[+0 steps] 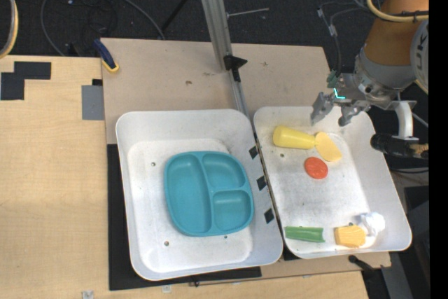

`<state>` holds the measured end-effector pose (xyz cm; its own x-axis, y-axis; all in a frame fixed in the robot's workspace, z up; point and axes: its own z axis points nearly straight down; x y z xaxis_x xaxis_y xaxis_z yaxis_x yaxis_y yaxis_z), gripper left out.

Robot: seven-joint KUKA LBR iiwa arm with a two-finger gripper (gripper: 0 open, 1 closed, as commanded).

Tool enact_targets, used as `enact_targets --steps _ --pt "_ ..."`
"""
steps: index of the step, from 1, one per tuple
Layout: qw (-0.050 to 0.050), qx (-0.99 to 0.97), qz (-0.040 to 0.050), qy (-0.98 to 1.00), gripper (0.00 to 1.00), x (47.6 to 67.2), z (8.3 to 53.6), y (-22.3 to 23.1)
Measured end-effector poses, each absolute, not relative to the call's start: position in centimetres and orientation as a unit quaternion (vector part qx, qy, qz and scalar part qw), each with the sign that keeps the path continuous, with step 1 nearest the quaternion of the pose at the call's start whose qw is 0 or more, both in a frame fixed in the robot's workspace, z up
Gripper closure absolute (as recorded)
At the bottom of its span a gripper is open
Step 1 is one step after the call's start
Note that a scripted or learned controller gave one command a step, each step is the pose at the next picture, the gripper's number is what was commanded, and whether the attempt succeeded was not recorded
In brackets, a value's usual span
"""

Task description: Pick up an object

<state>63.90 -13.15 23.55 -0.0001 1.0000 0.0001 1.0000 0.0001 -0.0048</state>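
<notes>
Green piece [304, 234] and orange block [350, 237] near right bin's [381, 182] front rim

The light is even and quite bright from above. The white bins [140, 150] look a little washed out, shadows are soft and short, and the dark background loses detail.

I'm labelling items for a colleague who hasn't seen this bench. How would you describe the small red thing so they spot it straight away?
Look at the right-hand white bin, the one without the teal divided plate. Near its middle, just below the yellow bottle-shaped toy, lies a small red disc. It is the bin's only red, round item; its neighbours are yellow or green.
</notes>
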Motion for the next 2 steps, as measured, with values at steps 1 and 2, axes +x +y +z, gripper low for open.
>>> enact_targets --steps 1,2 --pt "0.000 -0.707 0.0004 -0.707 0.00 64.0 23.8 -13.1" --pt "0.002 -0.707 0.0023 -0.707 0.00 64.2 19.3 -13.5"
